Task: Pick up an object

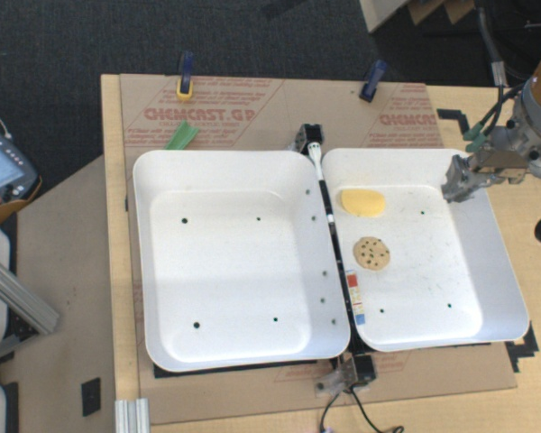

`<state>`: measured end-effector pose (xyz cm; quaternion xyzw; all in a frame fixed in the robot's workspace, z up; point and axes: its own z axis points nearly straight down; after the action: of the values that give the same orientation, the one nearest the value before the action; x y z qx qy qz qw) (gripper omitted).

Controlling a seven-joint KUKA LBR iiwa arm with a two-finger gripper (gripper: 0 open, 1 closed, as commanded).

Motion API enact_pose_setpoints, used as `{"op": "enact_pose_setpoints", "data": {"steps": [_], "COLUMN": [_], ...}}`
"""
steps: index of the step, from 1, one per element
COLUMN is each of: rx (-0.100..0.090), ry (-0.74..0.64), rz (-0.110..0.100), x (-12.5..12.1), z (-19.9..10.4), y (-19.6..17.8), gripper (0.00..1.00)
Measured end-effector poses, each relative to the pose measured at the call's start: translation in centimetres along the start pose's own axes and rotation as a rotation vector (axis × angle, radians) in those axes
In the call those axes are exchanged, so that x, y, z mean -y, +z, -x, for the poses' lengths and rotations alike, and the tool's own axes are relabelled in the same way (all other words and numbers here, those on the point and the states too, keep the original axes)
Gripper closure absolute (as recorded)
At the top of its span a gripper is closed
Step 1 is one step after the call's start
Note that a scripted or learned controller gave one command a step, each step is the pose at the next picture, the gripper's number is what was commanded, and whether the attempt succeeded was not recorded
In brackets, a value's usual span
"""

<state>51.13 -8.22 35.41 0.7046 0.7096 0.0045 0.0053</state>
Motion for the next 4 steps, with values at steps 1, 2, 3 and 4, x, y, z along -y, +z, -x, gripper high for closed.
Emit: {"op": "enact_pose_setpoints", "data": {"steps": [1, 2, 3, 4], "rx": [-0.002, 0.0, -0.005, -0.003], "ry": [0.012, 0.002, -0.002, 0.001], "rz": [-0.022, -0.005, -0.022, -0.002], "x": [3.6, -0.4, -0.1, -2.4], "z": [3.8, 0.5, -7.8, -11.5], "y": [7.1, 1.4, 7.7, -1.3], "gripper": [1.0, 1.0, 1.0, 1.0]}}
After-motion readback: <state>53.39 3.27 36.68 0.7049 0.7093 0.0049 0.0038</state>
